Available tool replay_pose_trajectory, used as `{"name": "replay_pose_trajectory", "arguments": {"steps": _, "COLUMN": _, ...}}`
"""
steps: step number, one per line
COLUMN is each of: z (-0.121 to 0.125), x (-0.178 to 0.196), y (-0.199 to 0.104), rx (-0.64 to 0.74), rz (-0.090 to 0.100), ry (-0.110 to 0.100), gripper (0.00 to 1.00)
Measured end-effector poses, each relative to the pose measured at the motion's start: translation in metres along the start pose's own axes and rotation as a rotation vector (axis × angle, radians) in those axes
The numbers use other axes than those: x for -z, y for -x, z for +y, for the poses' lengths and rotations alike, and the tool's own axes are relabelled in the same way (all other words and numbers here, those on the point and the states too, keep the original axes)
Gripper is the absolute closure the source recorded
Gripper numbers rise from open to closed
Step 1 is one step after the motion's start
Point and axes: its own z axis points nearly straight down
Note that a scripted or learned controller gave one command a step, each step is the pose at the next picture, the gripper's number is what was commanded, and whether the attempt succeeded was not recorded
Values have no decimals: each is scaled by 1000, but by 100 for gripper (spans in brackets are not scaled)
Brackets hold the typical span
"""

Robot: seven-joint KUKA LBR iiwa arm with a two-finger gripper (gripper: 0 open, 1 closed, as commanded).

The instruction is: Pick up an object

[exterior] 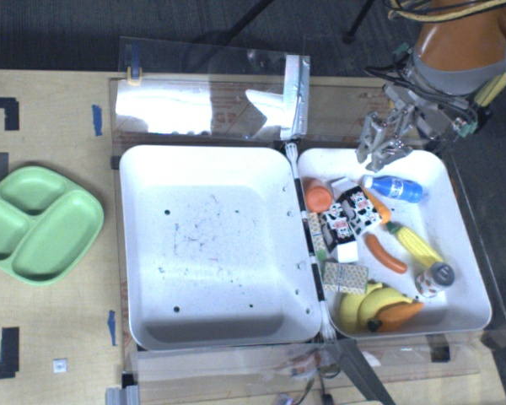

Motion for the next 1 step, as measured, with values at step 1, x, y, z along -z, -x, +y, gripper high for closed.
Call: {"name": "replay_pose_trajectory", "arguments": {"steps": 1, "z": -63, "x": 134, "y": -42, "rx": 270, "rz": 5, "ry": 0, "gripper": 100}}
